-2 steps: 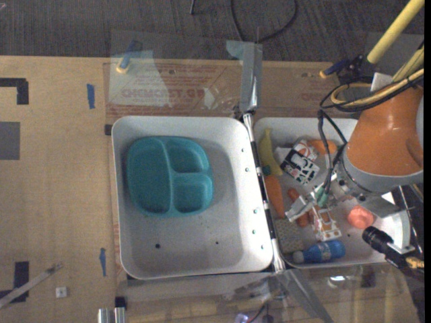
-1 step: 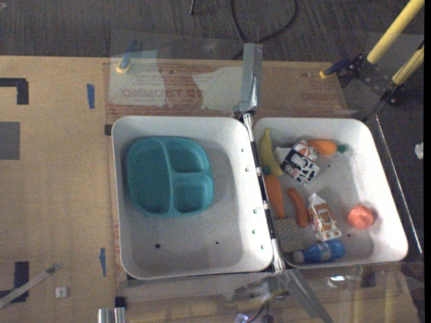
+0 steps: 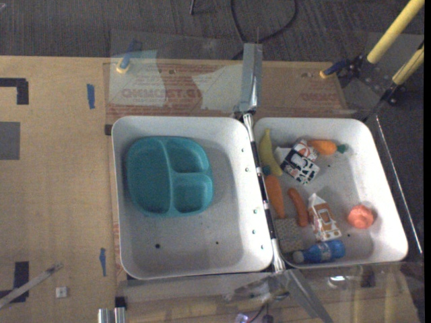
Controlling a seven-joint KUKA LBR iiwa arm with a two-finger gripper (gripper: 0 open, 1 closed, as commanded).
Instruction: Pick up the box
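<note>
Nearest the camera, in the right bin (image 3: 387, 180), a blue bottle (image 3: 322, 252) is lying on its side against the front wall, and just behind it a small red-and-white carton (image 3: 323, 221) is lying close by an orange-red round toy (image 3: 361, 217). This carton is the first risk: it is box-shaped too, and a grasp aimed loosely could be closing on it instead. Farther in, two orange sausage-like pieces (image 3: 297, 206) are lying near the dividing wall. Beyond them the box (image 3: 300, 165) itself, white with dark printing, is resting tilted in the far left part of the right bin, and it is sitting in a crowd. A yellow banana (image 3: 268, 152) is lying just beside it on one side, and a toy carrot (image 3: 324, 147) is touching or nearly touching its far corner. A descent here is likely to be nudging a neighbour, or pinching one along with the box. With the box lying askew to the bin walls, a grip not turned to match its faces could be catching it corner to corner and letting it twist free. The wall between the bins is also close enough to be blocking one side of the approach. The gripper's state I cannot tell from this view, so its readiness is remaining an open question. The teal divided plate (image 3: 168, 175) in the left bin (image 3: 128, 247) is lying well apart, out of harm's way.
</note>
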